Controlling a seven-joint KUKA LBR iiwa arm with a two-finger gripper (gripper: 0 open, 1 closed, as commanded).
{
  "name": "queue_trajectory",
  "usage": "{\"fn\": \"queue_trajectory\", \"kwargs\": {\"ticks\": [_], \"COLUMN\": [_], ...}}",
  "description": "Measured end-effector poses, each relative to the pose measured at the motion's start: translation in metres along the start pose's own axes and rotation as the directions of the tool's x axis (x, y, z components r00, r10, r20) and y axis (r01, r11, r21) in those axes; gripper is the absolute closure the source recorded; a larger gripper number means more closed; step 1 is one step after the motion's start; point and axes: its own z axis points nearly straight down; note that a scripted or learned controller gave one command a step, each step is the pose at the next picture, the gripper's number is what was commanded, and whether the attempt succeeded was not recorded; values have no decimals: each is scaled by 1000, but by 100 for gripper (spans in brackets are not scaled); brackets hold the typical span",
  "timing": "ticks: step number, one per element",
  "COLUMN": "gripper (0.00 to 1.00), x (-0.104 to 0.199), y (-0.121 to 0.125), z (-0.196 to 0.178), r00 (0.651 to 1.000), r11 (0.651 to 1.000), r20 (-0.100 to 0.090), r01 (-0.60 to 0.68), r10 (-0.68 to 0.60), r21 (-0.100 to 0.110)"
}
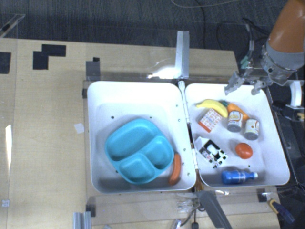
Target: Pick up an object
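I read the gripper (246,83) as open, fingers apart and holding nothing, poised over the far edge of the right bin (279,142). Nearest below it lie the banana (213,106) and an orange bottle (235,111), touching; two small cans (243,124) sit just beside. I would pick the tomato (244,150), which stands apart. Procedure: centre over it, descend straight, close only when both fingers flank it.

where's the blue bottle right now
The blue bottle lies on its side along the near edge of the right bin, just below the orange ball and right of the black-and-white packet.
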Motion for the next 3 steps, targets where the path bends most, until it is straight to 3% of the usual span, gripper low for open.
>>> {"fn": "queue_trajectory", "kwargs": {"ticks": [1, 2, 3], "gripper": [100, 100, 100], "x": [2, -46, -63], "y": [2, -41, -35], "z": [-12, 157, 136], "r00": [1000, 1000, 983], "r11": [1000, 1000, 983], "r20": [0, 0, 1], "r01": [6, 25, 181], "r10": [-6, -25, -181], "r21": [-6, 2, -2]}}
